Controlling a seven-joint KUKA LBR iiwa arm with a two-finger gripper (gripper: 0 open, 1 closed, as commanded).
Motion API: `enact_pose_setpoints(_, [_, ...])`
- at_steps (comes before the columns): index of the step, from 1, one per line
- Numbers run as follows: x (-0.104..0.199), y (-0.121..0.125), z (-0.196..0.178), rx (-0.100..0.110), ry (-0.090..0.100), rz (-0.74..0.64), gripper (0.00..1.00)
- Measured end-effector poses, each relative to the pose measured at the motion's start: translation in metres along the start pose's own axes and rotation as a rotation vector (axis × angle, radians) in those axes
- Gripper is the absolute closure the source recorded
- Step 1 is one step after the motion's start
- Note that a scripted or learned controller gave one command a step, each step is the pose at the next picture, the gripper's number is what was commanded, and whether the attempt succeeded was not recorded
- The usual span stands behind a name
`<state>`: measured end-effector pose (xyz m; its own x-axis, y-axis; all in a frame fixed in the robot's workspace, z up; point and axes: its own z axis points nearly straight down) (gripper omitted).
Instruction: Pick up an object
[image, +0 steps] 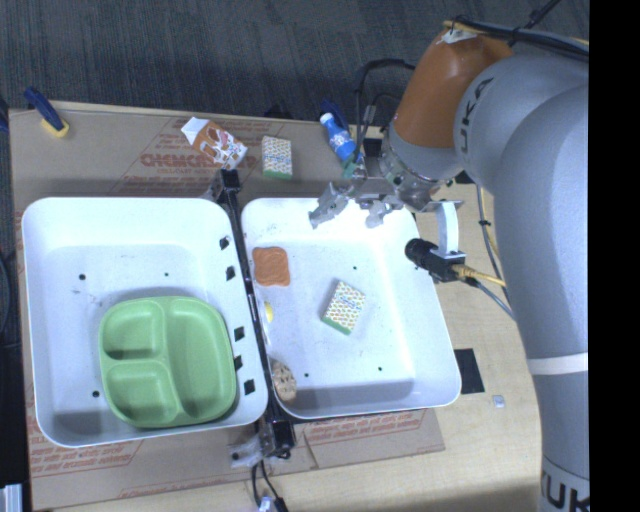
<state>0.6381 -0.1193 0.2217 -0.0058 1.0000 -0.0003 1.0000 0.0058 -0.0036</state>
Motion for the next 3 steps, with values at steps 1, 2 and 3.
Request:
enact_pose_setpoints(1, [0.071,0.013,0.003,-0.001,0.0,-0.003,0.0])
enact_pose_setpoints(2, [0.07,0.013,0.003,-0.001,-0.001,-0.002,0.0])
enact_pose_setpoints(3, [0.027,0.019,-0.074,-0.004,-0.001,0.001,0.0])
